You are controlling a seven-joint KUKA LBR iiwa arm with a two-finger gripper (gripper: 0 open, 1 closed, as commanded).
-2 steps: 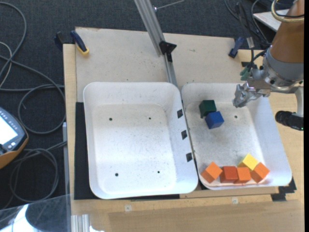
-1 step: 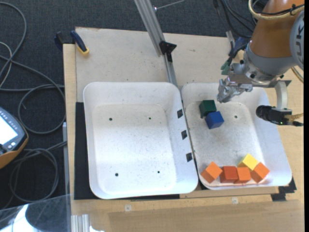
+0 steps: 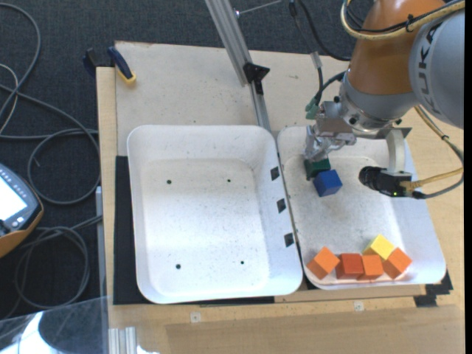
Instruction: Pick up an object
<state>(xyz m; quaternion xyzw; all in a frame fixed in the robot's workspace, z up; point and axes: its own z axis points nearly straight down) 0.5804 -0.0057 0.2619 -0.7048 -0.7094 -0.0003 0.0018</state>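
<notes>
Directly beneath the gripper, in the right-hand shallow white plastic bin, a small dark green block sits touching a small blue cube just nearer the camera; whether the gripper is released or clenched I cannot tell, since the wrist hides it. Both look like light, rigid, smooth-faced blocks, probably best pinched across two flat opposite sides, though their contact may crowd one side. Farther from the gripper, toward the bin's near rim, orange and red cubes and one yellow cube crowd together.
</notes>
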